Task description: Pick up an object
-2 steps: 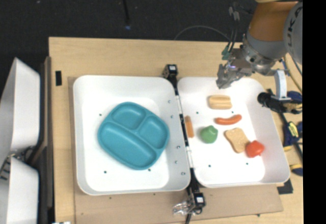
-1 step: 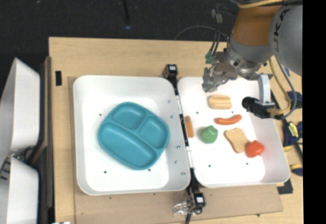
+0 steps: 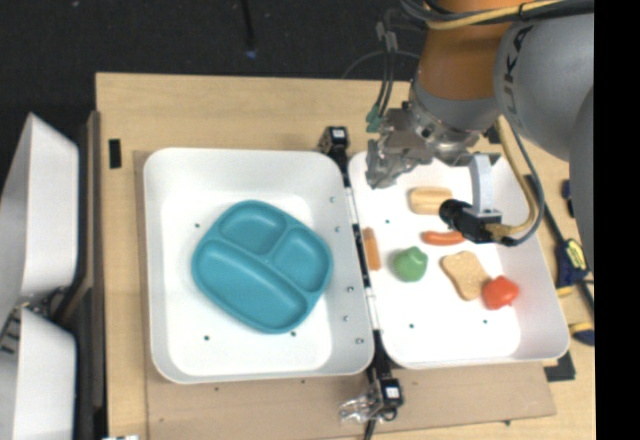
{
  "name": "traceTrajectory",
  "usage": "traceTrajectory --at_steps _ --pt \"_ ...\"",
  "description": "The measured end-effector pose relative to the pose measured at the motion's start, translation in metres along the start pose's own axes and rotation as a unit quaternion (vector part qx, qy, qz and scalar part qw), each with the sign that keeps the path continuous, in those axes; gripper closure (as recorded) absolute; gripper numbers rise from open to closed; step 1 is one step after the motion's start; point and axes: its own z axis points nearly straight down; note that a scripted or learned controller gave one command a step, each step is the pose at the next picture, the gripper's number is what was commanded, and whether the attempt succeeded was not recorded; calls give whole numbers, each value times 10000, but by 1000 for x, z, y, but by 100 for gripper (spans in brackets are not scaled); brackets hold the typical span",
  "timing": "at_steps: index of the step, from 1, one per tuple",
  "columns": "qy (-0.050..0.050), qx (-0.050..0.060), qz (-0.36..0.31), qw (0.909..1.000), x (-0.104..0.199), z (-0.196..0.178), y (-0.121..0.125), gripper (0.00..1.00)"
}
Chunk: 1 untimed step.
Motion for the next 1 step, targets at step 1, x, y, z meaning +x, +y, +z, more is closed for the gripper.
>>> traceTrajectory --at_steps 1 --pt "0 4 -2 10000 51 2 -4 100"
